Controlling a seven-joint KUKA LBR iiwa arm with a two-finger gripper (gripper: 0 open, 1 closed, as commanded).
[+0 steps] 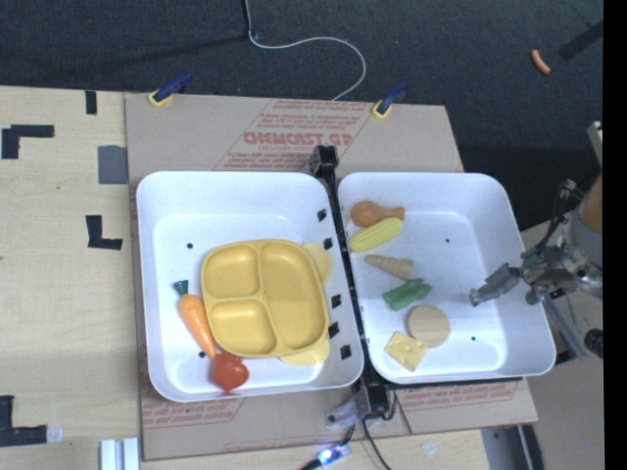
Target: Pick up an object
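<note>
**Toy food in the right bin**

Corn [376, 234], drumstick [375, 212], cone [390, 265], green piece [406, 293], round cracker [428, 325] and cheese [406, 350] lie in the right bin [490, 262]. Gripper [487, 291] hovers by its right side, seemingly empty; open or closed, I cannot tell.

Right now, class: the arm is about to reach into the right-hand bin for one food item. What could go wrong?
1. The drumstick, corn and cone lie packed together, so the end effector may nudge neighbours.
2. The cheese wedge and round biscuit touch; two might lift or slip.
</note>
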